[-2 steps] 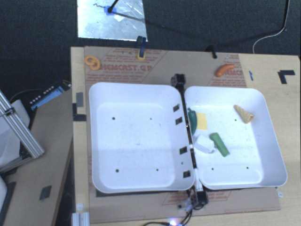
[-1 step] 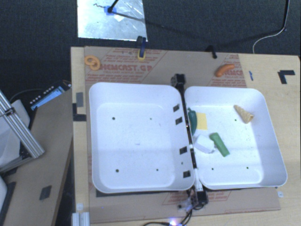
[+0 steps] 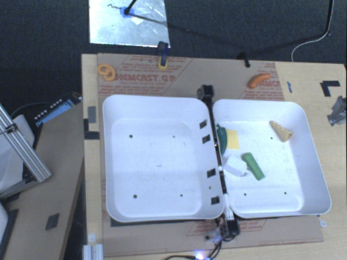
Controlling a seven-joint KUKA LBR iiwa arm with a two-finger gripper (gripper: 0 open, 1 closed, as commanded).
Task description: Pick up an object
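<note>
Where the bench's near edge meets the two white bins, the left bin [image 3: 157, 156] lies beside the right bin [image 3: 271, 161], joined along a black hinge strip. Nearest in the right bin, a green cylindrical piece [image 3: 253, 166] lies tilted, touching a small white block [image 3: 234, 168] on its left. Just beyond them sits a yellow square piece [image 3: 232, 140], with a dark green object [image 3: 222, 138] against the bin's left wall. Farther back and to the right rests a tan wedge-shaped piece [image 3: 281, 130]. Beyond the bins, on the cardboard, lie an orange sausage-shaped toy [image 3: 259, 80] and a pretzel-like ring [image 3: 107, 71]. The gripper [image 3: 338, 111] sits at the right edge, outside the bins; its opening cannot be told.
</note>
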